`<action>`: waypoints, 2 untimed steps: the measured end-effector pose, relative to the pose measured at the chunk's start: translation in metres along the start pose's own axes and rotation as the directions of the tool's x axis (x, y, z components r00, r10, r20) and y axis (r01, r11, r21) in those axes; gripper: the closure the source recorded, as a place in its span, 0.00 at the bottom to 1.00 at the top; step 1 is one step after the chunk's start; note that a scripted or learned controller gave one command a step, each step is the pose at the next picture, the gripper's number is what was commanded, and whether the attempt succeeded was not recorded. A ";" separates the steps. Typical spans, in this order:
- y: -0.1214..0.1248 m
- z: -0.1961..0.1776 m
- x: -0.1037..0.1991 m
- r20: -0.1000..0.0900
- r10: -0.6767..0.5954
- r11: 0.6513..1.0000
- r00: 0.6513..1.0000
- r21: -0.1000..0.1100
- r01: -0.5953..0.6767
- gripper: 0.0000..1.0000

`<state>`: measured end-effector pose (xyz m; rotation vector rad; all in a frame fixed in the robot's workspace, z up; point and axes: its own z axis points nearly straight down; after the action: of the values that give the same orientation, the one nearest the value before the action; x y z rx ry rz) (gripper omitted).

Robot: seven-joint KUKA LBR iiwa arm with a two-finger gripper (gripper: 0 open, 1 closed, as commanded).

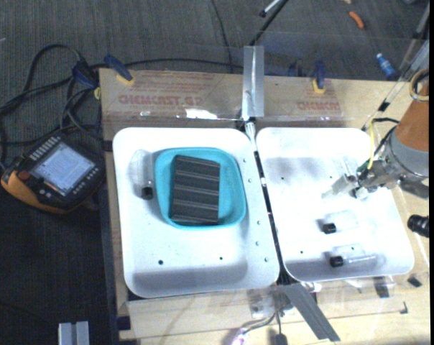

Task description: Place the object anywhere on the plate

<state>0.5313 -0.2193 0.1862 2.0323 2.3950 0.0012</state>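
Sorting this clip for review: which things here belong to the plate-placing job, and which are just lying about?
Job:
- teal plate, left bin
- dark ridged block lying on that plate
- pincer over the right bin

Lying about:
- small clear pieces with black caps in the right bin
- clear piece beside the plate
- handheld pendant off the bench

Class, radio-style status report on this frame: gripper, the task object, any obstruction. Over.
Gripper over the right bin, nothing seen in it. Dark ridged block sits on the teal plate, left bin. Small clear item beside the plate.
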 end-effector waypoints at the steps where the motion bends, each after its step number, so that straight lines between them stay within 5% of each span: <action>1: -0.008 -0.133 -0.003 0.003 0.059 0.998 0.998 0.001 -0.059 0.00; 2: 0.010 -0.213 -0.006 0.003 0.144 0.990 0.990 0.000 -0.144 0.00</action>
<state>0.5420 -0.2235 0.3994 2.1980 2.2404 -0.0020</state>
